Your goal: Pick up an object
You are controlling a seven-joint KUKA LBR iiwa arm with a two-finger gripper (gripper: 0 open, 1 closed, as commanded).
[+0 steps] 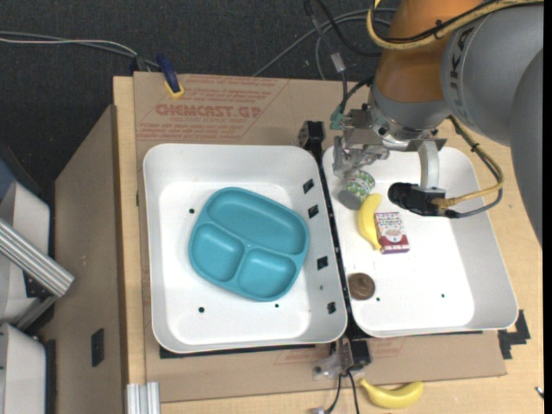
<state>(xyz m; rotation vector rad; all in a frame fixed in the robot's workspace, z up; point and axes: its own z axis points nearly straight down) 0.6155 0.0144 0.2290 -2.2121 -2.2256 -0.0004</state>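
Fixed above the bench [95, 231], looking down at a slant. Far enough back to take in both white bins [164, 257] side by side, with the arm [483, 50] entering from the right.

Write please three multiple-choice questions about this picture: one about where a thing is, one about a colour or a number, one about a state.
1. Where does the blue tray lie?
A. left bin
B. right bin
C. on the cardboard

2. How many compartments does the blue tray have?
A. two
B. three
C. five

3. How does the banana in the right bin stand to the small red and white box?
A. it lies on top of it
B. it lies beside it
C. it lies in the other bin

Answers:
1 A: the tray rests inside the left bin.
2 B: one long section and two smaller ones show.
3 B: the banana lies just left of the box.
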